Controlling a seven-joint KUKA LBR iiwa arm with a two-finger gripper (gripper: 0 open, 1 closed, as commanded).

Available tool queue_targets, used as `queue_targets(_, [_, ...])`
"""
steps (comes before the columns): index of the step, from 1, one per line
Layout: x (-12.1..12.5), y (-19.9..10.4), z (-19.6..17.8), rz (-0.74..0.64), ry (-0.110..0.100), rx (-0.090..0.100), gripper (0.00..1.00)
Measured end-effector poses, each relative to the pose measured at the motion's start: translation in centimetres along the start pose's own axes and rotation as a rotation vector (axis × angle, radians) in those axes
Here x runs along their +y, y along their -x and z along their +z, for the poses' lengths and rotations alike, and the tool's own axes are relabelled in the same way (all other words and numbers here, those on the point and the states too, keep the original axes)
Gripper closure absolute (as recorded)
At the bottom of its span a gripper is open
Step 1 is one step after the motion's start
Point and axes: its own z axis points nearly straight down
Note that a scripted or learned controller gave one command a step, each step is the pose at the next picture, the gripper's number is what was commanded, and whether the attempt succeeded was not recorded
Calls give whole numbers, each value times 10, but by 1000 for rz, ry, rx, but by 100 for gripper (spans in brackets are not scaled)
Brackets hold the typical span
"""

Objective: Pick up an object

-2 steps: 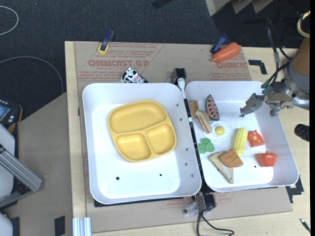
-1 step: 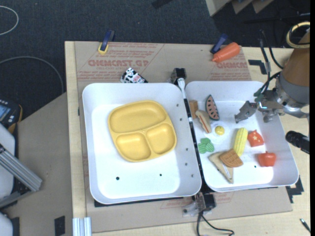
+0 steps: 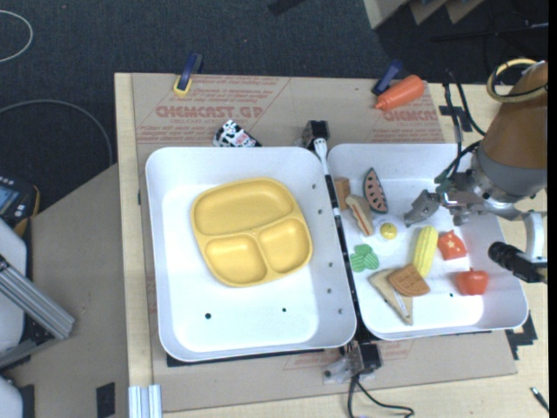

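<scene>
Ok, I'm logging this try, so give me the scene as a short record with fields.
left bin: holds a yellow divided plate
right bin: toy foods, among them a corn cob, a watermelon slice, a green piece, a tomato
gripper: low over the right bin, above the corn cob
held: nothing seen between its fingers
outside bins: orange carrot on the bench

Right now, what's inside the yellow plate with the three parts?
Nothing that I can see: the yellow plate shows bare yellow in all three parts. It sits in the left bin. The toy foods lie in the right bin. What's under the plate is hidden.
</scene>
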Motion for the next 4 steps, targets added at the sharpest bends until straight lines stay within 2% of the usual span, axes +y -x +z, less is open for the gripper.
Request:
queue_targets(1, [-8, -5, 54, -1, 6, -1, 0])
queue_targets(2, [-3, -5, 57, -1, 19, -4, 0])
queue_targets(3, [-7, -5, 53, 1, 7, -2, 100])
queue_targets(4, [-11, -5, -10, -1, 13, -5, 100])
